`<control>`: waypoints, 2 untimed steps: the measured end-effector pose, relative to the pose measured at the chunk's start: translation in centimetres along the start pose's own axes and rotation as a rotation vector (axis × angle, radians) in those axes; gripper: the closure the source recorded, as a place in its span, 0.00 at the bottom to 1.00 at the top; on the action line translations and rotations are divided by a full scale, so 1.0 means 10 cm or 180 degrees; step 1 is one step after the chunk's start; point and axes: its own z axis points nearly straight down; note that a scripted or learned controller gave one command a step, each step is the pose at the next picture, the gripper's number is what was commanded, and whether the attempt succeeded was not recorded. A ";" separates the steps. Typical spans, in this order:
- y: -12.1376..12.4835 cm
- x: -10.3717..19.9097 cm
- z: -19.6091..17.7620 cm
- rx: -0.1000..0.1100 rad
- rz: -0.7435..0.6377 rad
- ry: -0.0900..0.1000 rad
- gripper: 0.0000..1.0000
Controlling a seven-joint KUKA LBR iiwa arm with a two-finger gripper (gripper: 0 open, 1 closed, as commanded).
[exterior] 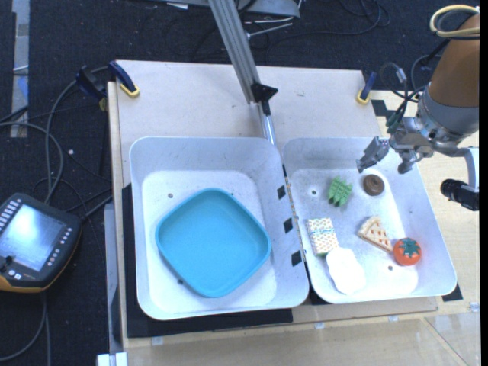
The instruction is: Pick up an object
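Left bin: white, faintly speckled grey.
Plate inside it: plain turquoise blue, no pattern.
Right bin: white, with small black tabs along the shared edge at 9 o'clock.
Leafy toy: bright green.
Round disc, at 2 o'clock from the leafy toy: brown with a paler centre.
Block: pale, checked in green and cream above, yellowish below.
Wedge: tan with orange-red edging.
Ball-shaped toy: orange-red, green top.
Oval piece: plain white.
Arm: orange band over grey.
Gripper: grey metal.
Bench: pale beige.
Clamps: yellow with blue-black handles.
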 end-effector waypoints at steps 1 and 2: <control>0.06 -0.04 0.50 0.0013 0.0000 0.0003 0.00; -0.05 -0.01 1.09 0.0014 0.0000 0.0004 0.00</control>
